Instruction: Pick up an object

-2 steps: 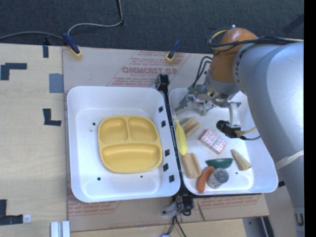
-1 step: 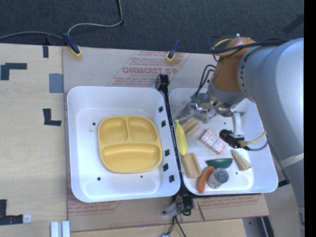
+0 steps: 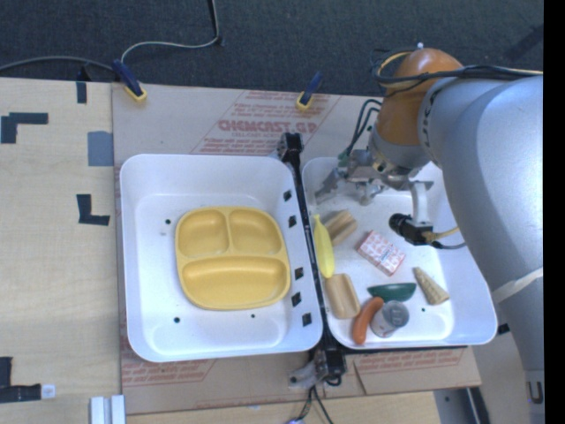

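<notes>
The camera view, looking down at a slant, has my pincer (image 3: 353,179) low over the far left corner of the shallow white right-hand bin (image 3: 468,325) on the desk. Whether it is open or shut I cannot tell; the metal parts blur together there, and nothing I can see sits in its grip.

The things I might pick lie nearer the front. Just below me is a small tan bread-like block (image 3: 339,226), and beside it a yellow banana-shaped toy (image 3: 323,247) runs along the divider. A pink-and-white patterned packet (image 3: 381,253) sits mid-bin. Further on come a tan bun-shaped piece (image 3: 341,295), an orange carrot-like stick (image 3: 365,320), a round grey disc (image 3: 393,318), a dark green curved slice (image 3: 391,290) and a pale wedge (image 3: 431,286).

The left-hand white bin (image 3: 141,263) holds a yellow three-compartment plastic plate (image 3: 233,258).

My worries: I am tight against the bin wall (a descent here could scrape the rim or close on air). The front items crowd together, so a grab there might nudge neighbours or pinch two together.
</notes>
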Controlling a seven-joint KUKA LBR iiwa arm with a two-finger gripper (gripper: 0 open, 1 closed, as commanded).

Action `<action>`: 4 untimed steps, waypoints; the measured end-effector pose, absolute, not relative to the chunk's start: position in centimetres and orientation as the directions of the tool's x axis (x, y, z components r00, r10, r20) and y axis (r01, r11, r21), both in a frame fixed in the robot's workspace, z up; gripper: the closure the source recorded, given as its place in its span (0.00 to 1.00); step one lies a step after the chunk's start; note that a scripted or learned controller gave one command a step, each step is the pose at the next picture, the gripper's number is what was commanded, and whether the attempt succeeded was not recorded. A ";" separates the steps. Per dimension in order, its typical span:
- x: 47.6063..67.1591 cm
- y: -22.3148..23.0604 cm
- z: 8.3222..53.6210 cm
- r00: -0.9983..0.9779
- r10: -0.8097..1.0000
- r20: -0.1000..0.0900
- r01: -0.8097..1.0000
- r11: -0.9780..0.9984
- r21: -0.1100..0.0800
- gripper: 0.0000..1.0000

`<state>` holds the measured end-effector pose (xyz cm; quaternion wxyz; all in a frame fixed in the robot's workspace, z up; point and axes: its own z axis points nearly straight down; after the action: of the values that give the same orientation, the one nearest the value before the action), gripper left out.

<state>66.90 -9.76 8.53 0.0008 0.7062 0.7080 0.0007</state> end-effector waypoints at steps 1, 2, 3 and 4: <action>62.7 -9.9 8.6 -0.002 1.000 -0.002 1.000 0.002 0.002 0.00; 66.9 -10.6 8.5 -0.003 1.000 -0.001 1.000 0.003 0.003 0.00; 65.4 -9.7 8.5 -0.001 1.000 -0.002 1.000 0.001 0.001 0.00; 66.9 -9.4 8.5 -0.001 1.000 0.000 1.000 0.001 0.001 0.00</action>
<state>66.86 -9.35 8.51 0.0006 0.7068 0.7074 0.0004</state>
